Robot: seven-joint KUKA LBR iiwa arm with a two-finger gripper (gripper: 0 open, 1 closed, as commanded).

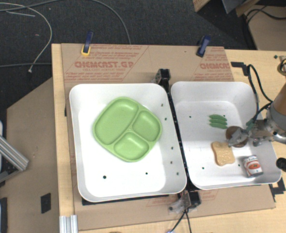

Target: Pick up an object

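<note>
Toast slice (223, 154) is lying flat in the right bin (201, 176), looking light, stiff and thin, so pinching across its edges seems best. Just above it the gripper (238, 137) is hovering, though whether it is wide or narrow I cannot tell; its tip is blurring into shadow.

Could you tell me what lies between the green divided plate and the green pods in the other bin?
In the camera view, only white bin floor and the two bins' adjoining rims lie between the green plate and the green pods.
</note>
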